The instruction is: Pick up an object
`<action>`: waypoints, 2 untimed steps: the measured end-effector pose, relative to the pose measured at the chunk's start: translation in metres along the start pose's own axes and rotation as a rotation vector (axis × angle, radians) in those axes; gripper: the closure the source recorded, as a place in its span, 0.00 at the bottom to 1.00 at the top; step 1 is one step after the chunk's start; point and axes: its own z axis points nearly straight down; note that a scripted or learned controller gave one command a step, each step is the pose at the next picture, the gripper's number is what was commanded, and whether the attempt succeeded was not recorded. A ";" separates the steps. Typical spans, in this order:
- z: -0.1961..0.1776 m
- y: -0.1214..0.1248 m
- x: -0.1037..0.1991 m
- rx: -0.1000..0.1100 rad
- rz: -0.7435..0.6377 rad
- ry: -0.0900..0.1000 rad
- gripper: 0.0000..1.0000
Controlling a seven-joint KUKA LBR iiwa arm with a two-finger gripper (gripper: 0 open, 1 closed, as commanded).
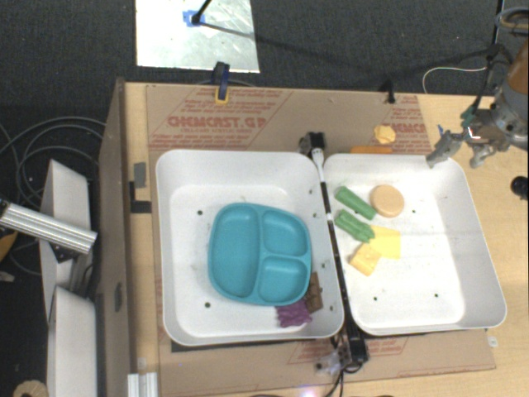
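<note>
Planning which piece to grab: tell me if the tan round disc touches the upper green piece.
Apart. The camera view shows a strip of white bin floor between the tan round disc and the upper green piece.

Illumination is bright and even across the table, and both white bins render close to overexposed, with soft, short shadows along their inner walls and under the teal tray. A reflective sheet at the top edge shows patchy glare, while the dark floor around the table stays underexposed with little detail. Overall sharpness is moderate, with fine grain, and the arm at the right edge appears slightly soft.
</note>
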 end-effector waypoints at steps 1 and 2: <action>0.034 -0.067 0.057 0.009 -0.003 0.005 0.00; 0.151 -0.102 0.082 0.006 0.003 0.003 0.00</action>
